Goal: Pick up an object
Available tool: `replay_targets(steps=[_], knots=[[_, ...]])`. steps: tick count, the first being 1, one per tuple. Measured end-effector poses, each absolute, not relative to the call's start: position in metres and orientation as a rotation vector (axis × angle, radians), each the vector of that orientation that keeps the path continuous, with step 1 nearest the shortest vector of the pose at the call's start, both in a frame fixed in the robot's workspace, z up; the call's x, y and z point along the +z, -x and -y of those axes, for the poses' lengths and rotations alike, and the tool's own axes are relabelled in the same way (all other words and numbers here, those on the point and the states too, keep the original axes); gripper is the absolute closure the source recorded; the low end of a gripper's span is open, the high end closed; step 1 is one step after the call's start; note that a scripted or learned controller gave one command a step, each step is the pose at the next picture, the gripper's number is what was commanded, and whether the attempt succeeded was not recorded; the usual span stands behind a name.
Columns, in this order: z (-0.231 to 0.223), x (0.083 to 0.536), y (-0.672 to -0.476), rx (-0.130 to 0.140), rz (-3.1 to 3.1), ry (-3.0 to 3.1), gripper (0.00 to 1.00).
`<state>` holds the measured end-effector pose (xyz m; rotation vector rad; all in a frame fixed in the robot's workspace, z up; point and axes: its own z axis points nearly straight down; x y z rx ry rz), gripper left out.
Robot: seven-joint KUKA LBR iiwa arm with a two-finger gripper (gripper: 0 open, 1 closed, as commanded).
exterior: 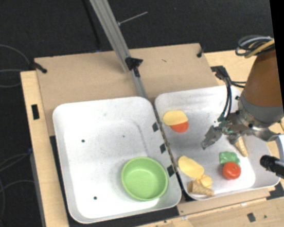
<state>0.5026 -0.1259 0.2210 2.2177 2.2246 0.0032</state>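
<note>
Gripper [222,135] hangs over the right bin [192,101], fingers splayed apart with nothing between them. Nearest candidate is the red-and-green toy [230,166] — it lies just beside the claw, toward the bin's near edge and a touch right, apart from the fingers. Its long axis runs roughly from green top to red bottom. The yellow piece [190,167] sits farther left; the green bowl [144,178] is in the left bin [81,123].

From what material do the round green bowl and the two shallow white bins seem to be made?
The round green bowl looks like plastic: one even colour, smooth, with a soft matte sheen. The two shallow white bins, left and right, look like moulded plastic too, with rounded corners and a dull, speckled surface, though painted metal cannot be ruled out.
</note>
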Motion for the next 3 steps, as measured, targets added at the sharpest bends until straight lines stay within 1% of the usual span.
replay_targets(steps=[1, 2, 3], knots=[[0.126, 0.221, -0.503, 0.004, -2.222, -2.220, 0.00], [0.135, 0.161, -0.501, -0.007, -2.221, -2.225, 0.00], [0.142, 0.101, -0.500, -0.001, -2.216, -2.223, 0.00]])
